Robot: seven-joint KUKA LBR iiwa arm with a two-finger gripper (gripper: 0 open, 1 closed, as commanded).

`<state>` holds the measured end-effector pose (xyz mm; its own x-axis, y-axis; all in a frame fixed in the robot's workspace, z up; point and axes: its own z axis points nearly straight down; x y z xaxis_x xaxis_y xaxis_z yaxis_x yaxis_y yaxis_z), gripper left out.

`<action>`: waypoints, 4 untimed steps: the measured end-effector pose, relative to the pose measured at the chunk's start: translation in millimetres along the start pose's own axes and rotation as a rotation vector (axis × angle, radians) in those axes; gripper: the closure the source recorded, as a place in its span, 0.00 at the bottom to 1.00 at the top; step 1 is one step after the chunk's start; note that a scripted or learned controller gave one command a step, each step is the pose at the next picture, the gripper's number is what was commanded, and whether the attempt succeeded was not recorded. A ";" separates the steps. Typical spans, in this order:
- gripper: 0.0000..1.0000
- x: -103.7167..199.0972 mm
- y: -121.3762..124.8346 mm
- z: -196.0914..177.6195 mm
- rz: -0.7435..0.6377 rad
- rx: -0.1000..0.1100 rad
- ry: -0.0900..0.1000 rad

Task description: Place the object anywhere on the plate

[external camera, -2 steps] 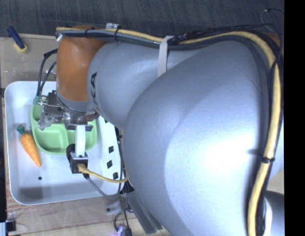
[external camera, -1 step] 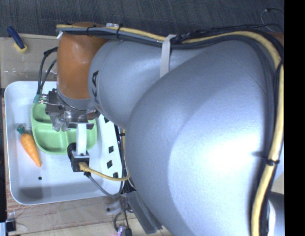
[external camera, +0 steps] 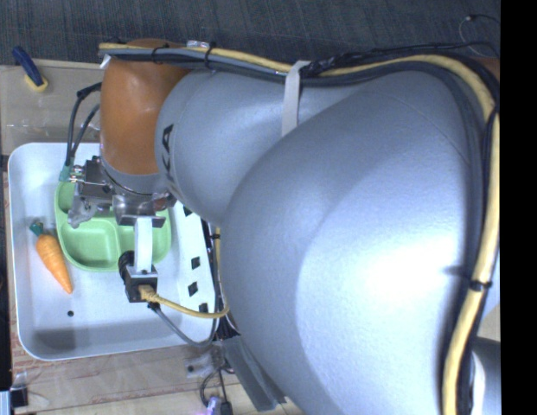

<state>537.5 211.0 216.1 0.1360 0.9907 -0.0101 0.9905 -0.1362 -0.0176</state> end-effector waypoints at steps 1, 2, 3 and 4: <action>1.00 0.2 0.4 -6.7 -0.008 0.006 -0.004; 0.00 0.3 0.3 -6.6 -0.008 0.006 -0.004; 1.00 0.6 0.7 -13.4 -0.016 0.011 -0.008; 0.00 0.7 0.6 -13.4 -0.017 0.011 -0.008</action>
